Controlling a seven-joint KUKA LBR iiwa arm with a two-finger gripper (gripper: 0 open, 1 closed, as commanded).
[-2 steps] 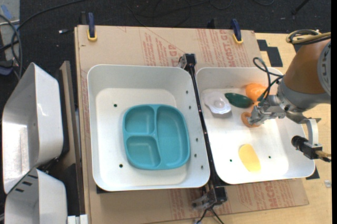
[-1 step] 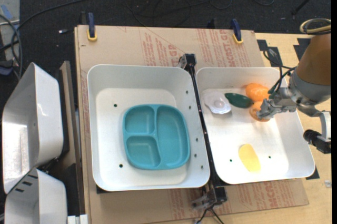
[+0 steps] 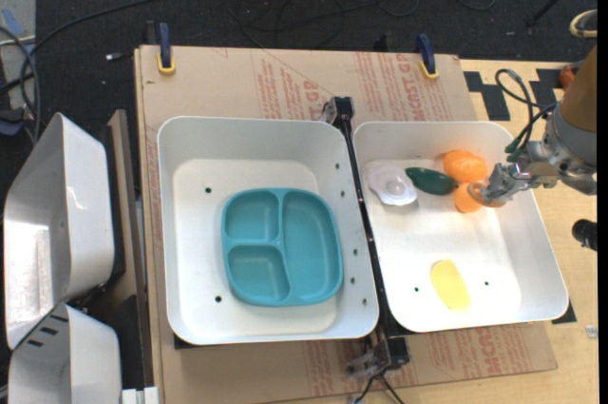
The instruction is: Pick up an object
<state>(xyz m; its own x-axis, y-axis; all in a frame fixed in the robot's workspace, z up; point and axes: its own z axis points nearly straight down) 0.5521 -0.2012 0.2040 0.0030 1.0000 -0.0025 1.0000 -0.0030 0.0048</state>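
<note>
The right bin (image 3: 525,245) holds several small objects: a round orange piece (image 3: 464,165), a smaller orange piece (image 3: 465,200) just below it, a dark green piece (image 3: 431,181), a white lidded cup (image 3: 392,186) and a yellow piece (image 3: 449,284) near the front. My gripper (image 3: 494,190) reaches in from the right and sits low at the right side of the smaller orange piece, close to or touching it. Nothing is seen lifted off the bin floor.
The left bin (image 3: 185,202) holds a teal divided plate (image 3: 282,246). A black divider clamp (image 3: 353,193) runs between the bins. More white bins (image 3: 52,221) stand off the bench at the left. Cables lie on the floor behind.
</note>
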